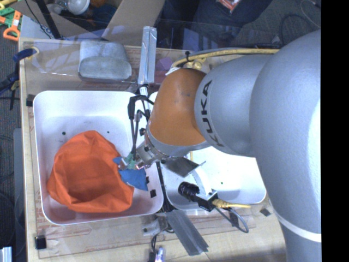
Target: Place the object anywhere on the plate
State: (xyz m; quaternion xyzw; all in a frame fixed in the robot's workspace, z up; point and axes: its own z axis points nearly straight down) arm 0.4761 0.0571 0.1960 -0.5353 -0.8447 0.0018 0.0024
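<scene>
Gripper [132, 162] on your grey arm with the orange band [180, 113] sits low in the middle of the frame, at the right edge of the round orange plate [87, 171] in the left shallow white bin [43, 105], and I cannot tell how it is set, since the wrist hides it. Just below it lies the small flat blue object [134, 178], overlapping the plate's rim. Check that you really have it, then carry it left over the plate's middle before letting go.
</scene>
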